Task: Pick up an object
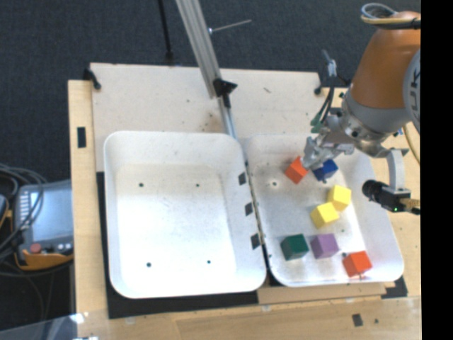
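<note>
Bench (163,98): pale speckled board on a light wooden frame, set on dark grey carpet. Black clips sit at its upper corners.

Left bin (177,211): shallow, white, rounded corners, a few dark specks on its floor.

Right bin (279,190): the landmark for this entry; white, shallow, touching the left bin along a shared edge marked by small black tabs.

Contents of the right bin:
- orange block (296,170), upper middle, tilted, just beside the gripper tip.
- blue block (325,169), just right of that orange block, partly under the gripper.
- two yellow blocks, one (340,196) at the right side, the other (325,214) just below it and touching or nearly so.
- green block (294,246), lower middle.
- purple block (325,245), just right of the green.
- second orange block (357,262), lower right corner.

Gripper (316,151): low over the bin's upper part, between the orange and blue blocks; whether the claw is open, closed or holding anything cannot be told. The arm's orange band (386,55) rises above the bin's upper right.

Aluminium rail (202,44): slants from the top of the view down to the bin's upper left corner.

Grey pendant with screen (44,218): on the carpet, well left of both bins, with cables.
</note>
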`<state>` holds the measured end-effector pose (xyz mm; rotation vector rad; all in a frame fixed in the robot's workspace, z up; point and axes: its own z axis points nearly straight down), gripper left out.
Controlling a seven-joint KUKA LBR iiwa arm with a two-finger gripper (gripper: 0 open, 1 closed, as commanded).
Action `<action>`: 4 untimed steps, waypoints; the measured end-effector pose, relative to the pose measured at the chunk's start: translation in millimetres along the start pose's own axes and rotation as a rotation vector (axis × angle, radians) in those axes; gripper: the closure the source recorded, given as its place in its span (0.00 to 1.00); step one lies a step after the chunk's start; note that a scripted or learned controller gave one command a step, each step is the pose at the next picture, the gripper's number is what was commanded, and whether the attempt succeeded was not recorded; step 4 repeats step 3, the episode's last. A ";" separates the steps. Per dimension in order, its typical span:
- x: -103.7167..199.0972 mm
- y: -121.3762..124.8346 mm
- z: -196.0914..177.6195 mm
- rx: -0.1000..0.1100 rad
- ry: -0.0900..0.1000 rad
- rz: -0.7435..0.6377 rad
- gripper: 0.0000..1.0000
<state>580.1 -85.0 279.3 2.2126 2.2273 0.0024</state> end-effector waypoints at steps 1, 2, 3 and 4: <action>54.4 18.3 -2.7 0.000 0.000 0.000 1.00; 109.7 35.3 -2.5 0.000 0.001 0.000 1.00; 152.3 45.7 1.5 0.000 0.000 0.001 1.00; 152.3 45.7 1.5 0.000 0.000 0.001 1.00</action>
